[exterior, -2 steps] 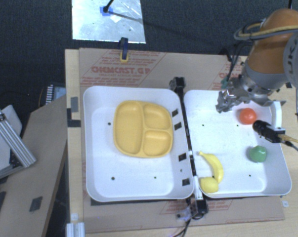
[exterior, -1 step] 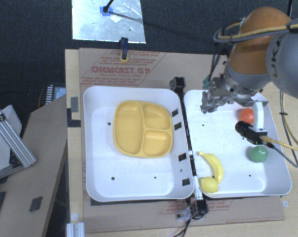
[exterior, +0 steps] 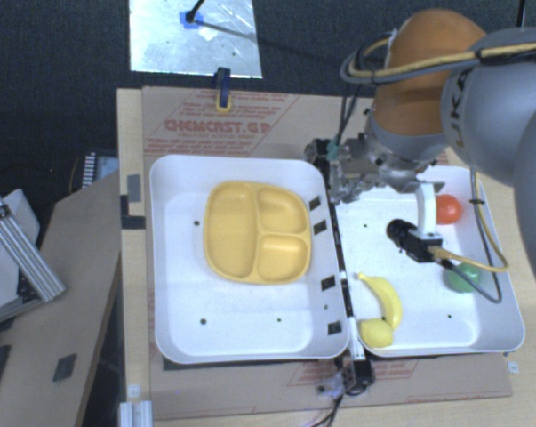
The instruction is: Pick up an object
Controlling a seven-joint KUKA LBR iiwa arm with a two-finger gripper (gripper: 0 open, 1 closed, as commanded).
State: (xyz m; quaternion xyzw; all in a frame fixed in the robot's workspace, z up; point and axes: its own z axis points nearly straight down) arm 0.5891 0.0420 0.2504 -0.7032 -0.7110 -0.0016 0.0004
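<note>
Plate [exterior: 254,232] is glossy yellow plastic, bins [exterior: 241,323] smooth white plastic, cardboard [exterior: 219,124] matt brown.

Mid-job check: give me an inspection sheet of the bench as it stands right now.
surface: left bin and right bin, white, side by side.
job's things: banana, yellow lump at its near end, orange-red ball and a partly hidden green thing, all in the right bin.
clutter: yellow divided plate in the left bin.
grippers: gripper over the right bin's far left corner; grasp cannot be told.
cables: cable bundle across the arm's orange band.
surroundings: printed cardboard under the bins; silver sheet behind.
</note>
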